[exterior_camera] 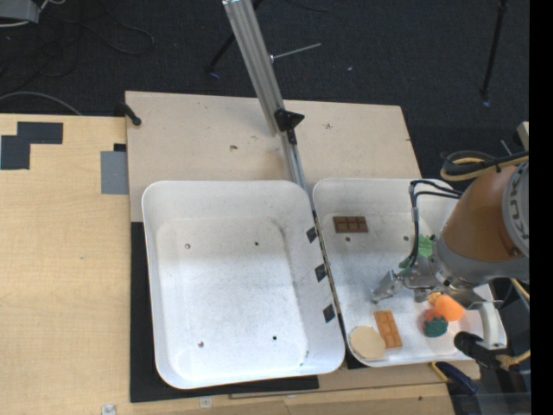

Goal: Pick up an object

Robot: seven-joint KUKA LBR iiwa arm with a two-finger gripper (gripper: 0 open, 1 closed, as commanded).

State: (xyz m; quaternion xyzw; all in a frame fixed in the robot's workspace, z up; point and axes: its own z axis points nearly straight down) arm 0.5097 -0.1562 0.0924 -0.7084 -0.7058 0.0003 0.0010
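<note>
My pincer (386, 289) is hanging low in the right bin (367, 199); I cannot tell its state.

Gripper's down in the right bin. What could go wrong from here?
1. The gripper sits over bare bin floor, apart from the brown block and the orange bar, so a close here may grab nothing.
2. The orange ball and green toy lie crowded under the wrist; the arm could knock them.

A robotics lab: dark carpet strewn with cables (104, 24) at eleven o'clock, an aluminium strut (259, 67) at twelve, two white bins (173, 206) on a plywood bench (207, 137).
</note>
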